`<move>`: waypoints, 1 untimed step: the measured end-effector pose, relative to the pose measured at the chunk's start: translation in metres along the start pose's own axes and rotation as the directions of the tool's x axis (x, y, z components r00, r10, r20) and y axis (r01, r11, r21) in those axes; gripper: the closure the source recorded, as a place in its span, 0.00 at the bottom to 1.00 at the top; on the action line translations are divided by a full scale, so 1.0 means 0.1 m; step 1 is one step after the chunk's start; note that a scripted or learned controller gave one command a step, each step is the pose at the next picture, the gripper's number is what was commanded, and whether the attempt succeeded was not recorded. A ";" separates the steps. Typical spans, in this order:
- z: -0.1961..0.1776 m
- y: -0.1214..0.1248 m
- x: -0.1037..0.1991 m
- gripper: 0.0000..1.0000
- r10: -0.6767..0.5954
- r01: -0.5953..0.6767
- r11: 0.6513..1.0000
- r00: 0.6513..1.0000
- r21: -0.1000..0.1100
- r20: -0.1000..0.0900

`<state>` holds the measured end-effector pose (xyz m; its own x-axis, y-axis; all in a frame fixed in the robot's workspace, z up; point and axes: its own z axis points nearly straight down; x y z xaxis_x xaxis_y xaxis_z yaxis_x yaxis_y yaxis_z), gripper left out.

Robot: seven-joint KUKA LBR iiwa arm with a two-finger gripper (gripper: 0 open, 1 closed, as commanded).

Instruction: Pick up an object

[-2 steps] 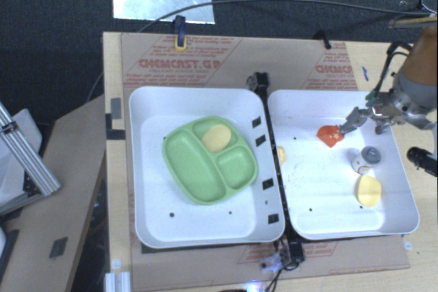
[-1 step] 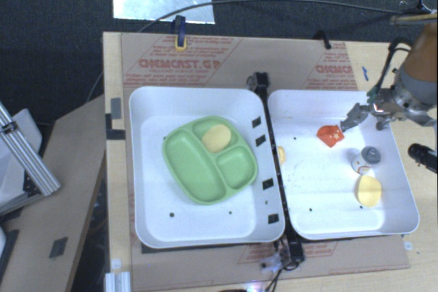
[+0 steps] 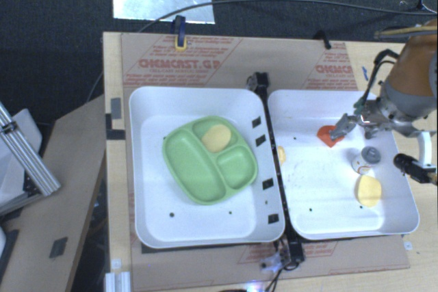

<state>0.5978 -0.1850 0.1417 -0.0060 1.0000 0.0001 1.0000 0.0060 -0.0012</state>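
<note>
Camera view, looking down at a slant, showed two white bins side by side on the bench. The left bin (image 3: 147, 167) sat at centre frame and held a green divided plate (image 3: 205, 164), with a pale yellow piece of food (image 3: 217, 138) lying in the plate's upper compartment. The right bin (image 3: 308, 215) filled the right of the frame. In it lay an orange-red object (image 3: 329, 135) near the upper middle, a small grey round thing (image 3: 370, 154) lower and to the right of it, and a yellow object (image 3: 368, 190) lower right again, close to the bin's right wall. A small yellowish bit (image 3: 281, 155) sat at the bin's left edge, by the divider.

The arm (image 3: 410, 82) came in from the right edge of the frame, and its gripper (image 3: 344, 125) hung low just above and to the right of the orange-red object, fingertips close beside it. The fingers looked spread a little way apart, with nothing between them; whether they touched the orange-red object could not be told.

The step in hand appeared to be the final approach to a grasp, with the orange-red object the likely target. The next move would call for the fingers to settle on either side of that object, close on it, and lift straight up clear of the bin wall.
</note>
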 end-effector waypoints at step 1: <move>0.52 0.00 0.01 0.00 0.003 -0.003 1.000 1.000 0.001 0.000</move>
<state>0.5975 -0.1843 0.0896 -0.0028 1.0000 0.0005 1.0000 0.0028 -0.0022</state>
